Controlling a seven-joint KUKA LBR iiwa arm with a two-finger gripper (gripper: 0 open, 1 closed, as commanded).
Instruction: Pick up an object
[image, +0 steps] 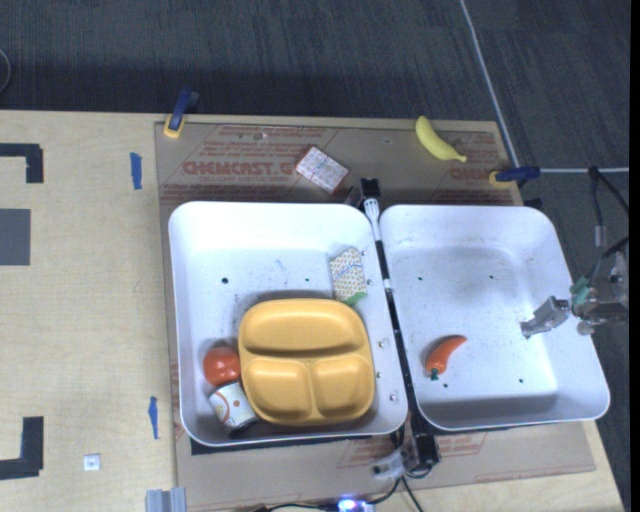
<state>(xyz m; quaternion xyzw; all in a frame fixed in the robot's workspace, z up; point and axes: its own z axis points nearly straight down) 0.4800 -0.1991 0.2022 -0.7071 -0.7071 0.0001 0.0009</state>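
Two white bins (200, 240) sit on board printed "CHEMCAST". One orange chili pepper (444, 354) lies in the right bin, long axis diagonal, green stem lower-left. Gripper (545, 316) at right rim; finger state indeterminable.

You see a brown cardboard sheet (250, 165) under both bins on the pale worktop (80, 300), held by a yellow-and-blue clamp (181, 110) at its far left corner and a blue clamp (514, 175) at the far right. On the sheet behind the bins lie a yellow banana (438, 140) and a small patterned packet (321, 169). Strips of blue tape (136, 170) and black markings (24, 162) sit on the worktop's left part.
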